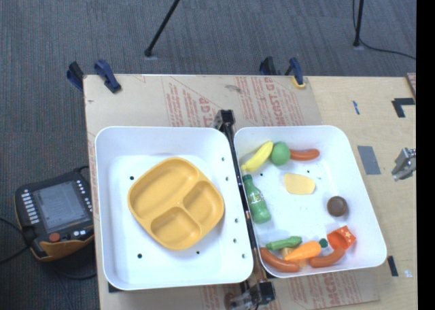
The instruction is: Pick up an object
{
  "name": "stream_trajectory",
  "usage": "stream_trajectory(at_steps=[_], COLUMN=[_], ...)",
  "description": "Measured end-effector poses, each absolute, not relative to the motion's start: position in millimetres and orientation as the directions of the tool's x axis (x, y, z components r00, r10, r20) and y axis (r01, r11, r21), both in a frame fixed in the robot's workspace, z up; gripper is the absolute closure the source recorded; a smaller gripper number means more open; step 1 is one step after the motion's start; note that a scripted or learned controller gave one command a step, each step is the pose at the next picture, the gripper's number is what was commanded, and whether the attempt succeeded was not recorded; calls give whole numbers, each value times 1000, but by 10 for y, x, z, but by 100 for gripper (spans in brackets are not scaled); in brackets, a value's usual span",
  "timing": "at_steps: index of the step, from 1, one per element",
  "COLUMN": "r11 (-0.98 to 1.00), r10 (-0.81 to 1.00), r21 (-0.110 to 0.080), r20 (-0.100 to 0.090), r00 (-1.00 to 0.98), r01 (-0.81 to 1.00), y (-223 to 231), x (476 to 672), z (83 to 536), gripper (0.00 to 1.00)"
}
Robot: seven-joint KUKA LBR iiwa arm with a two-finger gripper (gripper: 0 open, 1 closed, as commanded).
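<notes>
Gripper (405, 164) at right edge, well apart from brown ball (337, 206)

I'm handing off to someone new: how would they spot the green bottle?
Look in the right bin, the one full of toy food, not the left bin with the yellow tray. Along its left wall, below the banana, lies the green bottle. It is the sole bottle shape, with a white label band.

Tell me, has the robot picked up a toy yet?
Not yet. Nothing looks done: the yellow plastic banana, green plastic bottle and orange plastic carrot all lie in the right white bin. The pincer sits at the right edge, beside that bin. The whole pick is left.
</notes>
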State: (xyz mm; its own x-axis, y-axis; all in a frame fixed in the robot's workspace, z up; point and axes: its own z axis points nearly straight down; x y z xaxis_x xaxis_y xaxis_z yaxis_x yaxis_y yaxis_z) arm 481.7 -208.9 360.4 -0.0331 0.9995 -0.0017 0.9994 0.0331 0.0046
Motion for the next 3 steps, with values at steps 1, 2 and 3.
stream_trajectory(at_steps=[1, 2, 3], r11=[41, 50, 58], r10=[999, 999, 998], r21=[7, 9, 12], r20=[-3, -4, -6], r00=[-41, -50, -58], r01=[999, 999, 998], y=[-2087, -2084, -2082], x=[4830, 4843, 4857], z=[3702, 3800, 3898], gripper=[100, 100, 100])
